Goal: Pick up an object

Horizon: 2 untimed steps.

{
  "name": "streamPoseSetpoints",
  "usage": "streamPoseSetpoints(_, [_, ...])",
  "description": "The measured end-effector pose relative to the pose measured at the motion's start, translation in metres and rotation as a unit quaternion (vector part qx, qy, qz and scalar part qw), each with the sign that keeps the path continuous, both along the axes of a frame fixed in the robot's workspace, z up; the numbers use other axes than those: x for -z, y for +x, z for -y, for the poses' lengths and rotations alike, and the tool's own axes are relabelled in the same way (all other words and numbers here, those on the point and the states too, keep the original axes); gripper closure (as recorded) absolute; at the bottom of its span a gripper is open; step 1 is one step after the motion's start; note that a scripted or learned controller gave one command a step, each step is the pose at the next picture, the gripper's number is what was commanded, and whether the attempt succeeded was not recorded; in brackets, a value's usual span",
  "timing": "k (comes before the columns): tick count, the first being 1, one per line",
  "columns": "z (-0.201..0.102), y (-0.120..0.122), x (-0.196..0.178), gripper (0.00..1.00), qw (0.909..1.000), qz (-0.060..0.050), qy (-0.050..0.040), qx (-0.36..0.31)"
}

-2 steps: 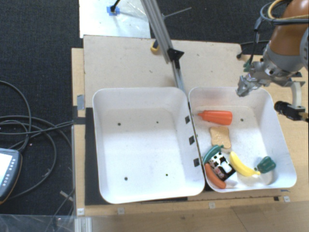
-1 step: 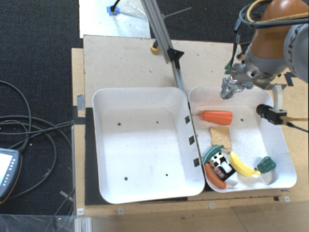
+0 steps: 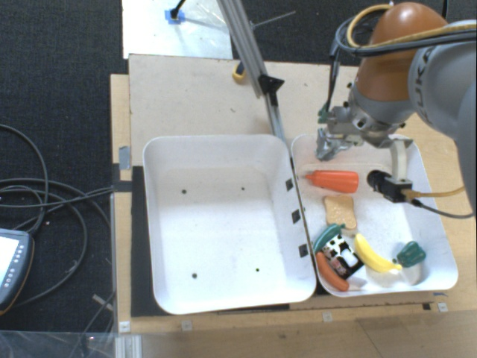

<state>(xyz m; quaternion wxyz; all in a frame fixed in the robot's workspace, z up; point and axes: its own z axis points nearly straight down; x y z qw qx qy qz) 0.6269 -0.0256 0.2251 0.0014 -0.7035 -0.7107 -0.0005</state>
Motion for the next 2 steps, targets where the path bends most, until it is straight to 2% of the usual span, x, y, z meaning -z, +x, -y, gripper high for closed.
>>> streamPoseSetpoints(2, [-0.099, -0.018, 0.003, 1.0, 1.0, 0.001, -0.0004, 0.0])
